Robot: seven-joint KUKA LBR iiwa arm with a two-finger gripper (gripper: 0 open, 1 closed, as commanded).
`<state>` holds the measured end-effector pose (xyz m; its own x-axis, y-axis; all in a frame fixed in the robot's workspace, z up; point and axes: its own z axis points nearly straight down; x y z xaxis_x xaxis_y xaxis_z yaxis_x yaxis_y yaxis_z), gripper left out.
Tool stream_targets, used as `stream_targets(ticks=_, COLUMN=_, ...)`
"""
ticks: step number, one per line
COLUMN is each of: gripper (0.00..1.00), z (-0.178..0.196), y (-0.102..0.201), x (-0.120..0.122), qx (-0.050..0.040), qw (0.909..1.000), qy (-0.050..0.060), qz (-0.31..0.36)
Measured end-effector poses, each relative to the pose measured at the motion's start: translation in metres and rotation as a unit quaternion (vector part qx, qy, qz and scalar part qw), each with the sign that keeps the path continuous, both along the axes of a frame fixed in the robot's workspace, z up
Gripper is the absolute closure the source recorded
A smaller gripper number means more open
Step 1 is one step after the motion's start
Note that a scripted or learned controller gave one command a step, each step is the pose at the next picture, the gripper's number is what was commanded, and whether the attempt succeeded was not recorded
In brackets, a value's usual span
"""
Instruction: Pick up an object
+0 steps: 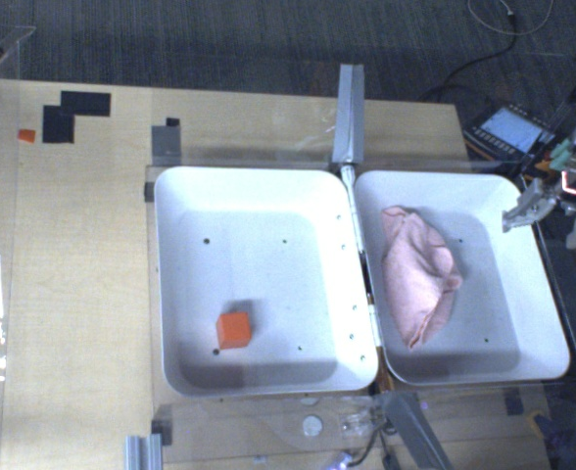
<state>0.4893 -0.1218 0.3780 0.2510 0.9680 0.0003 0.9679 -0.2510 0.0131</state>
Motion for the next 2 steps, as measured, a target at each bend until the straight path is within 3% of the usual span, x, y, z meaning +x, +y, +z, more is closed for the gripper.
stream_targets(ticks=1, gripper=0.0, z=-0.119, y=0.004, x=-0.001, qx=0.0008, qw=0.9995, qy=0.004, qz=0.032)
stream_targets(ticks=2, gripper=0.0, z=-0.25, y=0.0, x=0.021, qx=0.0012, qw=0.9976, qy=0.006, qz=0.069)
